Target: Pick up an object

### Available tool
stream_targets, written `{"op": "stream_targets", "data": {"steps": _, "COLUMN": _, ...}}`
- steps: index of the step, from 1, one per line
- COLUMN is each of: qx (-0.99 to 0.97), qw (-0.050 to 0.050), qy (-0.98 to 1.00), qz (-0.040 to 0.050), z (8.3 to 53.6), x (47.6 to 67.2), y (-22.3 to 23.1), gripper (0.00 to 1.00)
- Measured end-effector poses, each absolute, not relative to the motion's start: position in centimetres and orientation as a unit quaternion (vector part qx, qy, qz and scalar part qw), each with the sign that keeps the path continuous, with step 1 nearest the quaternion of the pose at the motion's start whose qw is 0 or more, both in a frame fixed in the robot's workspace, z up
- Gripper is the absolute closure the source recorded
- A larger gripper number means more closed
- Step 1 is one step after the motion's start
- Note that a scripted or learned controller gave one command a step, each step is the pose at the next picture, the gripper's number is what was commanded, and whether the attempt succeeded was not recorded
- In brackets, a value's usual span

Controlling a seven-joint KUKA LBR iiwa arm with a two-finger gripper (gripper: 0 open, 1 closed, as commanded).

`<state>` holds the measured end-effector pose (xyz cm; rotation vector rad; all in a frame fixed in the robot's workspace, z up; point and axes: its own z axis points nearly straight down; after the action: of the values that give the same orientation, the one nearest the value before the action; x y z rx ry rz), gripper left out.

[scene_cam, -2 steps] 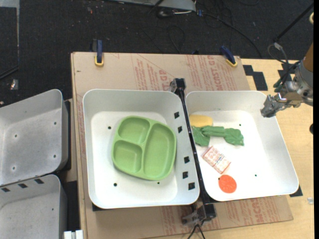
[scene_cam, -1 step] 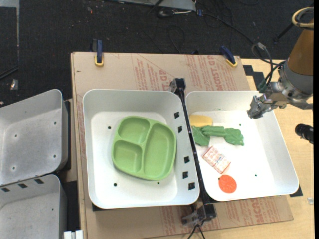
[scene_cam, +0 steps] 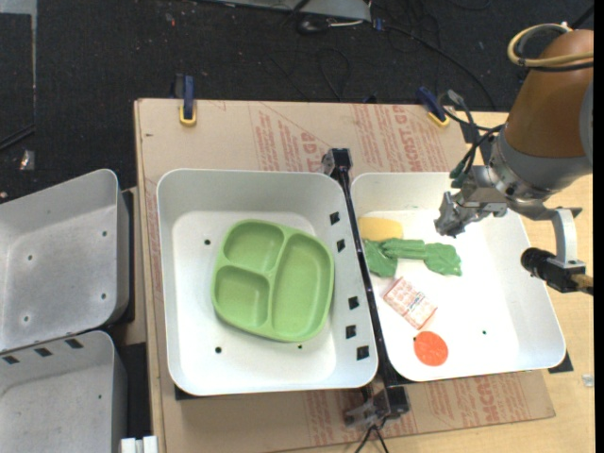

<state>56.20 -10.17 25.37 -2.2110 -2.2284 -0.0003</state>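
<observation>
The right bin (scene_cam: 528, 333) holds a yellow rounded piece (scene_cam: 380, 227), a green floppy item (scene_cam: 411, 255), a small pink-and-white packet (scene_cam: 409, 301) and an orange disc (scene_cam: 431, 348). My gripper (scene_cam: 451, 221) hangs over the upper middle of that bin, just up and right of the green item's right end. It is dark and seen from above. Nothing shows between its tips.
The left bin (scene_cam: 179, 253) carries a green three-compartment tray (scene_cam: 274, 279). A black divider runs between the bins. Two white lids (scene_cam: 57, 253) lie off the bench at the left. A black fitting (scene_cam: 552, 267) sticks in at the right bin's edge.
</observation>
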Motion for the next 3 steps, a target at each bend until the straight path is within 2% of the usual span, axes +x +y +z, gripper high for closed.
{"op": "stream_targets", "data": {"steps": 1, "qx": -0.705, "qw": 0.001, "qy": -0.71, "qz": 0.0, "z": 24.6, "x": 56.3, "y": -5.5, "gripper": 1.0}}
{"op": "stream_targets", "data": {"steps": 2, "qx": -0.704, "qw": 0.001, "qy": -0.71, "qz": -0.0002, "z": 25.1, "x": 55.2, "y": -0.5, "gripper": 1.0}}
{"op": "stream_targets", "data": {"steps": 3, "qx": -0.704, "qw": 0.001, "qy": -0.71, "qz": -0.0001, "z": 24.9, "x": 55.0, "y": 4.3, "gripper": 1.0}}
